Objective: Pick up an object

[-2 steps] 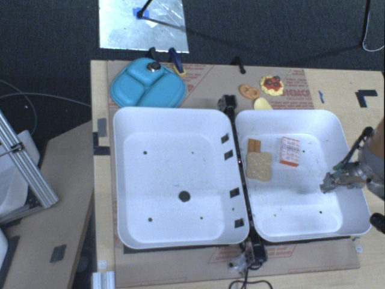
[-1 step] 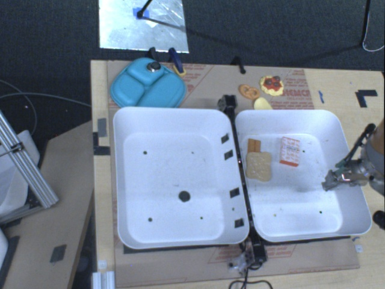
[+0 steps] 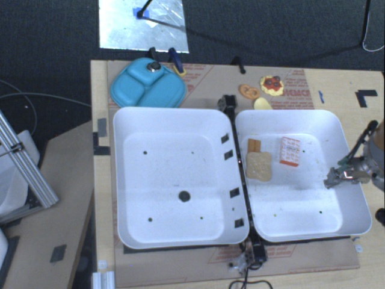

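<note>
The gripper (image 3: 337,178) hovers at the right bin's (image 3: 355,218) right edge; whether its fingers are apart cannot be told. The beige slab (image 3: 259,166) lies leftward, near the bin's left wall, apparently lengthwise front-to-back.

A dark blue-grey carpeted floor (image 3: 48,35) surrounds the pale wooden tabletop (image 3: 101,179), which fills the lower part of the view. On the floor beyond the tabletop's far edge lies a shiny square metal plate (image 3: 120,23) with a bit of blue tape on it. Thin black cables (image 3: 264,50) run across the carpet, 1 curving down at the upper right corner. At the left edge stands a slanted aluminium frame rail (image 3: 24,161). A sheet of brown cardboard (image 3: 210,80) with red printing covers the tabletop. The light is even and soft, with faint shadows.
</note>
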Controlling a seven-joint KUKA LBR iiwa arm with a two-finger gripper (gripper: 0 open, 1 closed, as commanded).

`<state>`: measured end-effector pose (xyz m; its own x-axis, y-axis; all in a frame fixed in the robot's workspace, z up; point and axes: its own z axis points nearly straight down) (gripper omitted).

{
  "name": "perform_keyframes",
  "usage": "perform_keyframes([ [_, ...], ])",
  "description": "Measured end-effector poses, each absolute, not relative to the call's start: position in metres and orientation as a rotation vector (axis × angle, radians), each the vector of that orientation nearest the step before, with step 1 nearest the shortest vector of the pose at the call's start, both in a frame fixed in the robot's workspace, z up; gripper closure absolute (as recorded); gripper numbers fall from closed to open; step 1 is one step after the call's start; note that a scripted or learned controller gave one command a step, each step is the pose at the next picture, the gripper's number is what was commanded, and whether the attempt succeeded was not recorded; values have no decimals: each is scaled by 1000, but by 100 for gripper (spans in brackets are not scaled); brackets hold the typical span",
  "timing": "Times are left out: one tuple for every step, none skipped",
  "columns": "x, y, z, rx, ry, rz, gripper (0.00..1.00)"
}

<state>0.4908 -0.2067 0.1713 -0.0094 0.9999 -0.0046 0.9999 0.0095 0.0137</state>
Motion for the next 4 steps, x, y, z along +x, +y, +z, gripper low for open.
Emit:
perform_keyframes([
  [489,-206,166,2215,2224,2,100],
  [490,-206,177,2208,2226,6,100],
  [493,-206,160,2216,2226,0,100],
  [494,-206,172,2208,2227,4,100],
])
